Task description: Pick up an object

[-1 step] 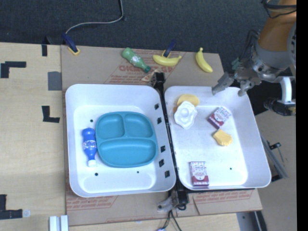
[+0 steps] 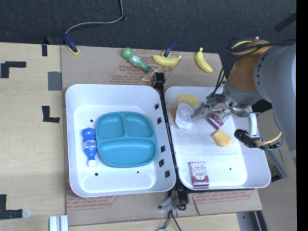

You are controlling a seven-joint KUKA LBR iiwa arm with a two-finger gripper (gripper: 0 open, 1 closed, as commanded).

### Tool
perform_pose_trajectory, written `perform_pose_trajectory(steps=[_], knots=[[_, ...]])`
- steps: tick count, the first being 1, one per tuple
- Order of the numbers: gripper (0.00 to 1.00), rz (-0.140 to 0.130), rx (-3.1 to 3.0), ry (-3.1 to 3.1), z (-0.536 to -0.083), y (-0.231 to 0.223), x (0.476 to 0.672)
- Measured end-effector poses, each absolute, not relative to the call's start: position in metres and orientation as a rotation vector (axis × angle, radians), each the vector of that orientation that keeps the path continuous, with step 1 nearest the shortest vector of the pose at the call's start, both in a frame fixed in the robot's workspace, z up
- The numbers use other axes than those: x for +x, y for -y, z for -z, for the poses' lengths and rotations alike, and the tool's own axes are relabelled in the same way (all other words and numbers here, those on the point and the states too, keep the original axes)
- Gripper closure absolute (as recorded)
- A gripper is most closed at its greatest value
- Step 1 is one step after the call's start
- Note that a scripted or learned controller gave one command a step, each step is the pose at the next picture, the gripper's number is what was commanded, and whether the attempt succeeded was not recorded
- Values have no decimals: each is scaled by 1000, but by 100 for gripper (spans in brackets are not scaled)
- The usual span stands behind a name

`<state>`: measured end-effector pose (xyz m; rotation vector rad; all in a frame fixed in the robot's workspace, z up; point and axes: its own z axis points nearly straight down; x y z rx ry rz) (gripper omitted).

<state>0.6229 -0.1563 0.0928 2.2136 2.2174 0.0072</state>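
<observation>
My read: pickup isn't done yet. The tool (image 2: pixel 198 110) is down in the right bin (image 2: pixel 250 177), tip against the crumpled white object (image 2: pixel 183 116). I can't tell its state; nothing looks lifted, so the grab and raise remain.

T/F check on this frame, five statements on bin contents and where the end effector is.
1. The blue divided plate lies in the left bin. True.
2. The blue bottle stands inside the plate. False: it lies beside the plate, on its left.
3. Two bananas lie outside the bins. True.
4. The red box is in the left bin. False: it lies in the right bin, near the front wall.
5. The end effector is over the right bin by a white object. True.
</observation>
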Motion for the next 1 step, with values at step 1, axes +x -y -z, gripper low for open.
perform_pose_trajectory(steps=[1], knots=[[0,2,2223,-2220,-126,176,542]])
